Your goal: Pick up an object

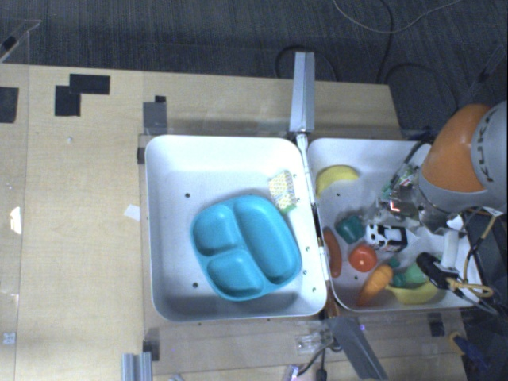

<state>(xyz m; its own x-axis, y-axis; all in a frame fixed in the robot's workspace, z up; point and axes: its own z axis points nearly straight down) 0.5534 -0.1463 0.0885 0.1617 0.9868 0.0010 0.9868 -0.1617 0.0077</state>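
2 white bins sit side by side on my bench, and I see the arm (464,161) reaching in from the right over the right bin (349,151). The gripper (388,227) hangs low among the toys there, right over a small black-and-white object (378,236), but I cannot tell from this angle whether it is open, closed, or touching anything. Around it I count a teal piece (349,228) just to the left, a red ball (363,258) below, an orange carrot-like piece (375,282) toward the near wall, a green piece (410,275) resting on a yellow piece (413,294), and a dark red strip (332,253) along the bin's left wall. A yellow round piece (336,177) lies well apart near the far left corner. In the left bin (171,213) a blue divided tray (246,246) with 3 compartments lies tilted, and a small pale patterned object (282,190) rests against the right wall.
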